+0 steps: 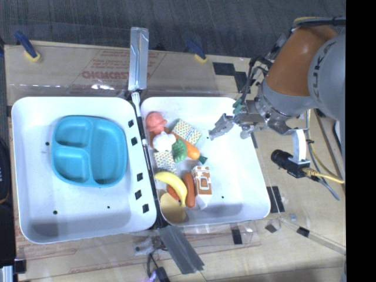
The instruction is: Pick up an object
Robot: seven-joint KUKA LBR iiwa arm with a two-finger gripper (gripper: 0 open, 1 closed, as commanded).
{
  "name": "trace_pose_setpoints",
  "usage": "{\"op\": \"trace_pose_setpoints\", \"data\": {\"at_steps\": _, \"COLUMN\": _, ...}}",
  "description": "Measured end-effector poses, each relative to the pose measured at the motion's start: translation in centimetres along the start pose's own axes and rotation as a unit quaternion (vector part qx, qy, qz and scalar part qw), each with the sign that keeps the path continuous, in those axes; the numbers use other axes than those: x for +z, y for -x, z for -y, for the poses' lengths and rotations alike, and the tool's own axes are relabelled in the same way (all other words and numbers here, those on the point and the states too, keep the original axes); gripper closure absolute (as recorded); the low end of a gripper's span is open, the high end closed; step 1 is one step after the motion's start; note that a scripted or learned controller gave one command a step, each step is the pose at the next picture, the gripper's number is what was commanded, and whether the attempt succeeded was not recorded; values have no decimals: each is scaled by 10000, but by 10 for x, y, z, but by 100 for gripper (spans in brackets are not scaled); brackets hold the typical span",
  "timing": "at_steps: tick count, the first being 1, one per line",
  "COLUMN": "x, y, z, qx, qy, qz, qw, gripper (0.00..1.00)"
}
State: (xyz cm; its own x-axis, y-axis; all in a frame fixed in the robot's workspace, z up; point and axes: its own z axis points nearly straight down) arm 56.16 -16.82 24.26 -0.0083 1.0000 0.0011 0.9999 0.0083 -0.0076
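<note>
**Hand poised over the right bin, toy foods clustered to its lower left**

The hand (218,129) is seen above the upper middle of the right bin (249,184), reached in from the arm (305,57). Nothing is seen between its fingers; how far they are parted cannot be told at this slant.

The candidates for picking lie in one cluster below and to the left of the hand, against the bin's dividing wall. Nearest the hand is a patterned packet (187,131); just beyond it are a carrot (189,145), a green vegetable (179,150), a white piece (164,140) and a pink piece (155,121). Further below are a banana (170,183), a red sausage-like piece (189,188) and a small carton (202,179). One of each is counted.

These are judged to be light, hollow plastic toys: stiff, smooth and likely to slip or roll. The carton, standing slightly apart with flat sides, is judged the easiest to grip across its narrow width; the banana would be taken at mid-length.

Two bins are counted on the surface. Well beyond the cluster, the left bin (29,175) holds one blue divided tray (90,150).
</note>
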Motion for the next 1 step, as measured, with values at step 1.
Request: {"op": "trace_pose_setpoints", "data": {"at_steps": 1, "x": 0, "y": 0, "z": 0, "qx": 0, "qy": 0, "qz": 0, "qw": 10000, "gripper": 0}}
